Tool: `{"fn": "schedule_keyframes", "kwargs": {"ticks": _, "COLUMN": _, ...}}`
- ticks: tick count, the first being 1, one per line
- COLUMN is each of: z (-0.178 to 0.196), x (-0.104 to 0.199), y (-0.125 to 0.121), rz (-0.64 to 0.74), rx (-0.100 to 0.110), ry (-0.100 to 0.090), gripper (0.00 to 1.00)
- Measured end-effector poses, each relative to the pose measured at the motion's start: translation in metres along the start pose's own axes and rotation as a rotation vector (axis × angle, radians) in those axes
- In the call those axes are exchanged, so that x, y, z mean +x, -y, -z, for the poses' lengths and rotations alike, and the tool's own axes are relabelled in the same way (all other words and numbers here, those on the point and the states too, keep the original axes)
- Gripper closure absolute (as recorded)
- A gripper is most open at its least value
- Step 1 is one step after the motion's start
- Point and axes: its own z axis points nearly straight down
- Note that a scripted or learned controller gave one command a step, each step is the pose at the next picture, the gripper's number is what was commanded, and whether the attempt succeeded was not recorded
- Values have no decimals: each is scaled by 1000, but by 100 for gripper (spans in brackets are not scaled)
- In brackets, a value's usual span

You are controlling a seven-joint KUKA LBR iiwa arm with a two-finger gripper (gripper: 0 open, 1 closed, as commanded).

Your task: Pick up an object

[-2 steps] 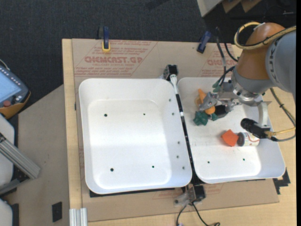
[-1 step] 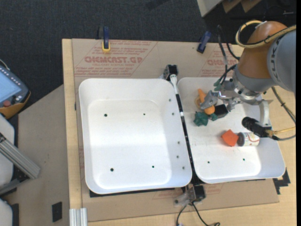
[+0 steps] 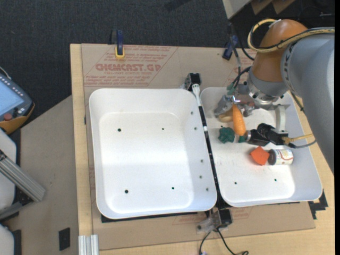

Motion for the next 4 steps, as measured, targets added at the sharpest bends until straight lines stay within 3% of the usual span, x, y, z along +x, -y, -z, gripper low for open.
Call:
{"fn": "schedule_keyframes", "kwargs": {"ticks": 1, "z": 84, "x": -46, "y": 78, "rz": -9, "rx": 16, "ry": -3, "gripper": 0}}
{"fn": "schedule_keyframes", "kwargs": {"ticks": 2, "z": 9, "x": -27, "y": 84, "rz": -6, "rx": -4, "ry": 3, "gripper": 0}}
{"fn": "schedule_keyframes", "kwargs": {"ticks": 3, "z": 18, "x": -26, "y": 83, "rz": -5, "rx": -7, "ry": 3, "gripper": 100}}
{"fn": "schedule_keyframes", "kwargs": {"ticks": 4, "z": 28, "x": -26, "y": 82, "rz": -5, "rx": -9, "ry": 4, "gripper": 100}}
